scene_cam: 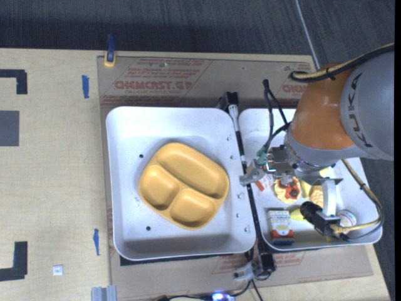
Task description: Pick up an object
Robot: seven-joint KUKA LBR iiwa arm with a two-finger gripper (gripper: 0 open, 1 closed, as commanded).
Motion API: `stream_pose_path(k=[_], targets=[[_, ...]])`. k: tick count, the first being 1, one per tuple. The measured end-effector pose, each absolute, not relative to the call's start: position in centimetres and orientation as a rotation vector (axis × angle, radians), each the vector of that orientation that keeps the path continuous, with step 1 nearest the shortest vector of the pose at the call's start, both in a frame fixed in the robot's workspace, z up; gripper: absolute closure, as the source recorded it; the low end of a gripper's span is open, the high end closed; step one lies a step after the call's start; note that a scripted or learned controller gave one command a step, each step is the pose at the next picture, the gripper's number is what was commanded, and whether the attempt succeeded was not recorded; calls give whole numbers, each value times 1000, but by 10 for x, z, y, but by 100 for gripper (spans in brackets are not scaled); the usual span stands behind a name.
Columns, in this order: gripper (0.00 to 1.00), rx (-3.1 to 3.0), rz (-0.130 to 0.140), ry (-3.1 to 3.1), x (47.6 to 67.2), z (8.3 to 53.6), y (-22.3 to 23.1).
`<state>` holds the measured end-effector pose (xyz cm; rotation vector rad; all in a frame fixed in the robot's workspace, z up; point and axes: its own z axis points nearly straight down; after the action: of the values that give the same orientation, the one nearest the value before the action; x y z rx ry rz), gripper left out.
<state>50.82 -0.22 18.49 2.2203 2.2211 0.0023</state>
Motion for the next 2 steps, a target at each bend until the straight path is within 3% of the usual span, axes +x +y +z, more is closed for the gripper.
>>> stream_pose_path(k=[1,2], targets=[[0,2220,2,2221,508,185,-2],[0,2222,0,2220,480,147,-96]])
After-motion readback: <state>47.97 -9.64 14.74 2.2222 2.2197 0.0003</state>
